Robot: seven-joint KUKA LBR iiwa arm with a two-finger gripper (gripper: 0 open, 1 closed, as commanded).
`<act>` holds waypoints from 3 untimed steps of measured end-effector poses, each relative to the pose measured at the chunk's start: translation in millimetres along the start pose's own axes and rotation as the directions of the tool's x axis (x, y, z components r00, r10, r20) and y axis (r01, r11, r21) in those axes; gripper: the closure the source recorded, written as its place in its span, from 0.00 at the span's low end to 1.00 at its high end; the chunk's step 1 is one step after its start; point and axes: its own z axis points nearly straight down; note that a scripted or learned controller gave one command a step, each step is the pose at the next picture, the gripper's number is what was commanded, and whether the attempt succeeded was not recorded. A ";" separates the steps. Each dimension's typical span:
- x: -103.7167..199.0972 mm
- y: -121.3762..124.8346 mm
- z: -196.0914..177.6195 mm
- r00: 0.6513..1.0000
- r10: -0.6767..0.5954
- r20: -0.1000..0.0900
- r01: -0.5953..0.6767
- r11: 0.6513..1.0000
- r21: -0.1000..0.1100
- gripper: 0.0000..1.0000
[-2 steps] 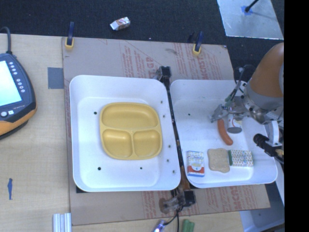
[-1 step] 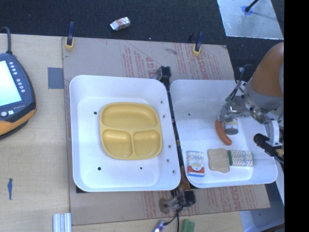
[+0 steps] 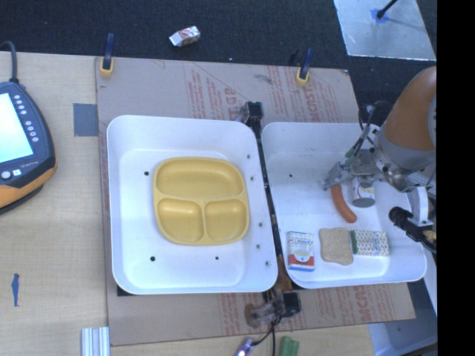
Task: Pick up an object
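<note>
Right bin (image 3: 312, 143), gripper (image 3: 355, 186) low over its middle-right part, arm entering from the right under the orange band. Finger spread not readable at this slant: impossible to tell how far open, or whether anything is gripped; nothing visibly between the tips.

Nearest candidate: orange sausage-shaped toy (image 3: 343, 202), lying on the bin floor just below and slightly left of the gripper, near or possibly touching the tool tip; contact not resolvable. Long axis diagonal, upper-left end toward the gripper, lower-right end toward the bin's front edge. Judged best approach: short shift toward the front-left, jaw closure across the narrow width, that is, perpendicular to this diagonal.

Further candidates along the front of the same bin, well apart from the gripper: small carton (image 3: 300, 249) at left, tan sponge-like pad (image 3: 336, 245) in the middle, green-patterned packet (image 3: 370, 242) at right, the pad and packet just beside or touching each other.

Left bin (image 3: 122, 199) holding a yellow divided plate (image 3: 200, 199), far from the arm and across the bin walls; less likely target.

Judged risk: a rounded toy rolling or sliding away under an off-centre closure.
</note>
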 end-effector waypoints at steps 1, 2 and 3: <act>58.5 -7.5 15.3 1.000 0.001 -0.004 -0.001 1.000 0.024 0.00; 55.3 -5.1 15.2 1.000 0.002 -0.002 -0.002 1.000 0.022 0.00; 53.4 2.3 15.5 1.000 0.001 -0.003 -0.001 1.000 0.022 0.00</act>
